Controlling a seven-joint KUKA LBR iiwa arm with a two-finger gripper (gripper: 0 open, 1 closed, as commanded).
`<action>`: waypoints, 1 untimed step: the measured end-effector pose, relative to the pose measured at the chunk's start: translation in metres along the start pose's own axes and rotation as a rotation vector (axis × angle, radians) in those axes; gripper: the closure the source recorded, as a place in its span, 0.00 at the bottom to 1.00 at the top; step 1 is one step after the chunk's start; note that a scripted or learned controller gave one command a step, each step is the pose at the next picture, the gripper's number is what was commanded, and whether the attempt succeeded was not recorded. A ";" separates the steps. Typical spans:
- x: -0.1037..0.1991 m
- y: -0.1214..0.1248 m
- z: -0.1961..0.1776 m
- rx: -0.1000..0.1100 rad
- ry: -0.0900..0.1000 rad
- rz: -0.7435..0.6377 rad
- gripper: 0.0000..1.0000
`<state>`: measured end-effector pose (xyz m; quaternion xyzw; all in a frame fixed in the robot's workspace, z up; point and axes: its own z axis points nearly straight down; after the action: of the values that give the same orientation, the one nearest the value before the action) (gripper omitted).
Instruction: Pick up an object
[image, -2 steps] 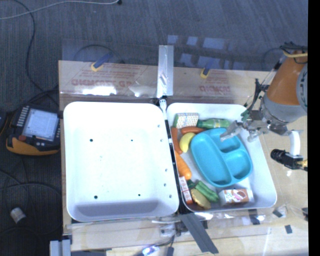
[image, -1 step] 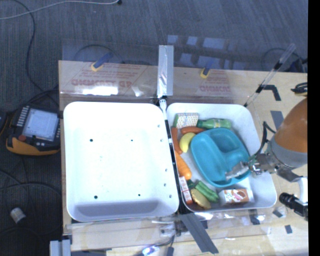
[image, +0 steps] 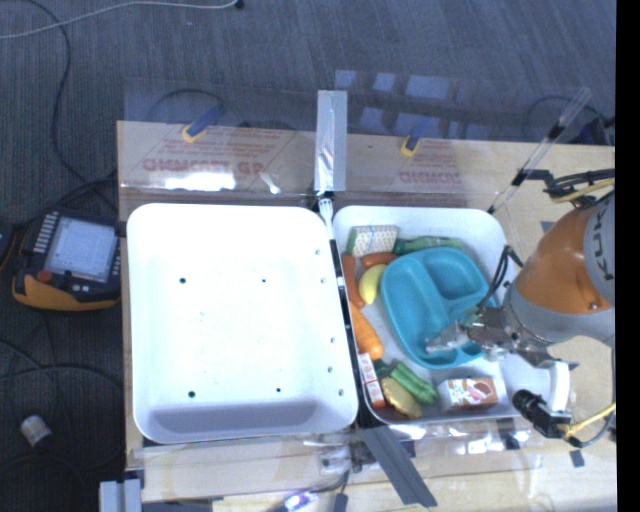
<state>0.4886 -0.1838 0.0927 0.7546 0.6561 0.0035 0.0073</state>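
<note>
The arm reaches in from the right over the right bin, its orange band above the wrist. The tool sits low at the near right edge of a blue tray, touching or just above the tray's rim. The tool's metal parts blur together there, so I cannot tell whether it is wide, narrow or holding anything.

The blue tray (a two-part dish, tilted across the heap) lies in the middle of the right bin, directly left of the tool and closest to it of all the things. Along the bin's left wall lie a carrot and, further back, a yellow fruit, both well left of the tool with the tray between. At the back left corner stands a small printed box, with a green vegetable beside it along the back wall. In the near part of the bin, just below the tool, rests a red and white carton; left of that lie a green piece and what may be a banana.

The left bin stands alongside on the bench.
</note>
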 end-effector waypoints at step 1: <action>-0.001 0.003 -0.011 -0.003 0.000 0.002 1.00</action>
<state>0.4909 -0.1853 0.1034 0.7551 0.6555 0.0046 0.0085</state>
